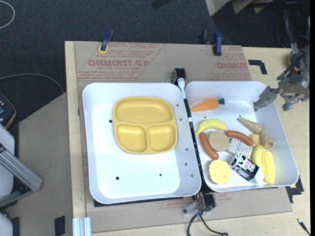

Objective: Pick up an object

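Observation:
The right bin (275, 95) holds toy food. An orange carrot (204, 104) lies near its far left, with a yellow banana (211, 126) below it. Two red sausages (239, 136) flank a tan round slice (217, 140). A waffle cone (252, 126), a corn cob (266, 164), a yellow round slice (219, 171) and a small black-and-white piece (244, 164) fill the near part. My gripper (274, 102) hangs open over the bin's far right rim, above and to the right of the cone, with nothing between its fingers.
The left bin (98, 146) carries a yellow three-part plate (145, 124). A black divider strip (188, 122) runs between the bins. Clamps (104, 42) hold the cardboard bench top at the far edge.

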`<state>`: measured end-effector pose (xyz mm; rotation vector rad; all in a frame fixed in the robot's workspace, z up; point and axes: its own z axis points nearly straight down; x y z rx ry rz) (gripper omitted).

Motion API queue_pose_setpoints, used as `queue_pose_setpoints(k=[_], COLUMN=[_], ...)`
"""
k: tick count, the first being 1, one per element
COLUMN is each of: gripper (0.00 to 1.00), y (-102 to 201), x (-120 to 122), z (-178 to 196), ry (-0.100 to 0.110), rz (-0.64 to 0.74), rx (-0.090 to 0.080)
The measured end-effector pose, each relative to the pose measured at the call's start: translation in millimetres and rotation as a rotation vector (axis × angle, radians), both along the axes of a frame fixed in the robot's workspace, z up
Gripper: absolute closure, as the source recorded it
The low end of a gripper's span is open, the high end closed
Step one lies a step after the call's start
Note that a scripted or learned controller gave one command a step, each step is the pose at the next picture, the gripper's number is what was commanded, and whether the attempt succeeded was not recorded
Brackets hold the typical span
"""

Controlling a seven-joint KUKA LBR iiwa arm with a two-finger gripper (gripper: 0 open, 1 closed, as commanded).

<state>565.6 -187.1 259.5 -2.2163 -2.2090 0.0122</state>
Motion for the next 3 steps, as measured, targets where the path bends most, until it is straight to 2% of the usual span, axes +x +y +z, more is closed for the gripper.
queue_pose_setpoints(k=[1,2,3], gripper=[0.00,0.00,0.00], y=[0.7,3.8,3.2], x=[2.3,3.7,1.8], z=[7.5,-55.6,-98.4], ry=[-0.013,-0.008,-0.009], rz=[0.003,0.003,0.003], rx=[-0.003,-0.001,-0.001])
